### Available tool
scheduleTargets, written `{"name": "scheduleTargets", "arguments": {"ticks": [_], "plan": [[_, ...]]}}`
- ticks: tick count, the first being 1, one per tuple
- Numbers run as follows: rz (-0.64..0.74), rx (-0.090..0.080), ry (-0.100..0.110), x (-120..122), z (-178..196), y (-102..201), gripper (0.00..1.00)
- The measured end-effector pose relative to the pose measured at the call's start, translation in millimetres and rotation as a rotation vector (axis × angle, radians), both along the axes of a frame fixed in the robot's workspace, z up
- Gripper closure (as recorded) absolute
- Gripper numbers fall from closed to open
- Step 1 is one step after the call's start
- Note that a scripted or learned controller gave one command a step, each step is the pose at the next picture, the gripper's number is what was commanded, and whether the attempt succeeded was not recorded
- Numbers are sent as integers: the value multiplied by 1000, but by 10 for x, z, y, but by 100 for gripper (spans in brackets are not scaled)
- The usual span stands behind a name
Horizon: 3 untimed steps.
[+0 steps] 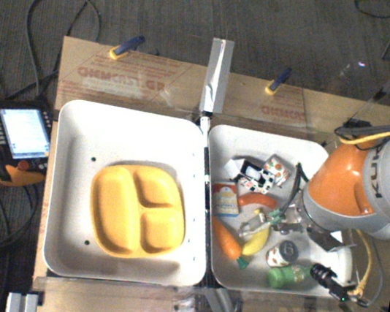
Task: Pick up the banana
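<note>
Two white bins stand side by side on the bench. The left bin (67, 167) holds a yellow tray (140, 210) with three compartments, lying flat in the middle; nothing lies on it, so I think it is there only to receive things. The right bin (314, 151) is crowded with small objects, pushed close together in its middle and near part. The banana (258, 240) lies there, tilted, with its upper end toward the far right. Just left of it is a carrot (226, 241), touching it or nearly so, and a small box (225, 200) is a little farther. A red thing (257, 200) lies on the far side of the banana, a round can (280, 255) and a green object (286, 276) are on its near right. The arm (345, 186) reaches in from the right, and its orange band hangs over the right part of this bin. The gripper (278, 219) is low among the objects, just above the upper end of the banana. It seems to be close to the fruit or touching it, but the metal parts are small and mixed with clutter, so I cannot tell the state of the claw or whether it has the banana. In my judgement the grasp is in progress. The close neighbours make it difficult, because the carrot may be caught together with the banana.
</note>
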State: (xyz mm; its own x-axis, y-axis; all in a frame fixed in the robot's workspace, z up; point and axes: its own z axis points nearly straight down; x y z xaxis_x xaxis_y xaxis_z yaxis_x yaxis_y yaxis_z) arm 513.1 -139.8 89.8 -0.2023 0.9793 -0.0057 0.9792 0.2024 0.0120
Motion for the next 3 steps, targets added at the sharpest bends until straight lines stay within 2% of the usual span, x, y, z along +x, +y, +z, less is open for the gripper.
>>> {"name": "scheduleTargets", "arguments": {"ticks": [1, 2, 3], "plan": [[1, 1, -1, 5, 95, 9, 100], [-112, 2, 15, 144, 1162, 331, 100], [-79, 2, 18, -231, 1088, 628, 100]]}}
